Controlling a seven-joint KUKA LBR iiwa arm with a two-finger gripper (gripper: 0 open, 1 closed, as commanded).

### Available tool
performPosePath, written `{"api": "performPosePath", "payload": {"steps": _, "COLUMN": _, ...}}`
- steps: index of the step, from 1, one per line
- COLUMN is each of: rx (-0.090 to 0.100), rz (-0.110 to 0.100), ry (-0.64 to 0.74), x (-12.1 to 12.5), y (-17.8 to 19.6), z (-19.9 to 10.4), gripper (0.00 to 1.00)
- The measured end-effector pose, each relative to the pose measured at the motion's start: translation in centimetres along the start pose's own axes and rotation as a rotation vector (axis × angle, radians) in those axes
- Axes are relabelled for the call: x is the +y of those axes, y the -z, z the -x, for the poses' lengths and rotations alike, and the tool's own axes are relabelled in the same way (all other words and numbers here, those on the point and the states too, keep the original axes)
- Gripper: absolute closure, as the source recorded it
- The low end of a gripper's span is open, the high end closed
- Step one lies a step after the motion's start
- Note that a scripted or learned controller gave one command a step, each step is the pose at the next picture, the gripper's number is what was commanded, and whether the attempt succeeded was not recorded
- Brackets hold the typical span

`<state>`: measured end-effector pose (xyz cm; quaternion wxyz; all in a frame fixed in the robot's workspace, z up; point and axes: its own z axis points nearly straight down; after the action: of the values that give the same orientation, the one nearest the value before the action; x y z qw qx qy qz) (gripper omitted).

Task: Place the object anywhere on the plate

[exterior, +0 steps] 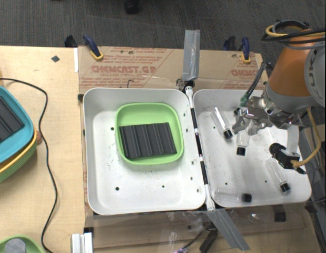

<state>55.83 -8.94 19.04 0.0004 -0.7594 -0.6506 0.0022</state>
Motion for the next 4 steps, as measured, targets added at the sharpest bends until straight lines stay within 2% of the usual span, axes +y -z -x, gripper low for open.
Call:
{"api": "performPosePath", "payload": {"steps": 1, "rx": 0.000, "rz": 0.000, "ry": 0.000, "x": 0.0, "y": 0.0, "z": 0.0, "gripper": 0.00}}
{"api": "performPosePath", "payload": {"steps": 2, "rx": 0.001, "rz": 0.002, "ry": -0.117, "x": -0.7, "y": 3.0, "z": 1.5, "gripper": 0.00}}
{"api": "performPosePath", "payload": {"steps": 3, "rx": 0.000, "rz": 0.000, "ry": -0.412, "x": -3.4, "y": 8.5, "z": 1.9, "gripper": 0.00}}
{"api": "performPosePath", "payload": {"steps": 4, "rx": 0.000, "rz": -0.002, "ry": -0.605, "x": -5.2, "y": 8.9, "z": -0.9, "gripper": 0.00}}
